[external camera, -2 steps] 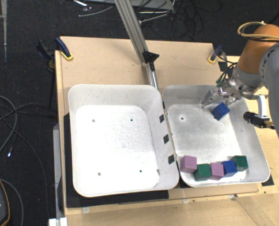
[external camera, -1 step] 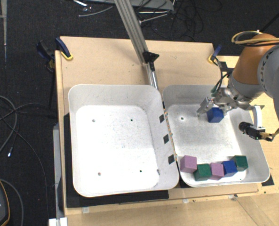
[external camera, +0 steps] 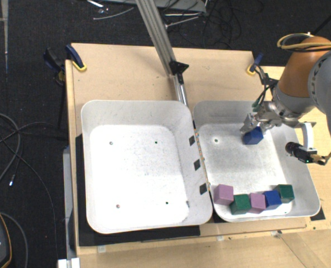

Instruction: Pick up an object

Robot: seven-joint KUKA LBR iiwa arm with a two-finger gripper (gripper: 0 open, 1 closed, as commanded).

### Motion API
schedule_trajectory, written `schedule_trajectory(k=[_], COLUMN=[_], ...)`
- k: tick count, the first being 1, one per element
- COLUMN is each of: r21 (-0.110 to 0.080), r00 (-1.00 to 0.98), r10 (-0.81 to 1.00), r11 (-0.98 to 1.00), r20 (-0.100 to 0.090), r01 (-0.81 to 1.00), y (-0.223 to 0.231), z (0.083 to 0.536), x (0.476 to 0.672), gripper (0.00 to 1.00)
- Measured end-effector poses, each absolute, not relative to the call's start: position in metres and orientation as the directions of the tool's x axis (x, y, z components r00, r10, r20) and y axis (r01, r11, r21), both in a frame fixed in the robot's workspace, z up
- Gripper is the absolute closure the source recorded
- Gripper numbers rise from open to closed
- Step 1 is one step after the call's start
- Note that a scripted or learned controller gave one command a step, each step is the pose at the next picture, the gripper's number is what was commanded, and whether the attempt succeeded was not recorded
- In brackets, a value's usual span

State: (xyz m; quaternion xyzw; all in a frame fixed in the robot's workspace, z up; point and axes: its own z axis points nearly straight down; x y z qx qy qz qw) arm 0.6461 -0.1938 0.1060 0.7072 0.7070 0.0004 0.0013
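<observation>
two white bins sit side by side on the desk [external camera: 126, 71]. right bin [external camera: 232, 149] has five cubes lined up along its lower edge, prob. slid there. pincer [external camera: 257, 126] hangs at the frame's right, w/ a blue cube [external camera: 253, 136] at its tips, seemingly pinched btw the fingers and raised off the bin floor. left bin [external camera: 98, 121] sits alongside.
</observation>
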Motion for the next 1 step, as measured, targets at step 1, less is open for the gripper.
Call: schedule_trajectory(k=[1], r21=[-0.001], r00=[-0.008], r10=[1.0], r11=[0.008], r20=[0.003], r01=[1.0], y=[-0.1323], z=[0.1128], x=[0.6465], gripper=[1.0])
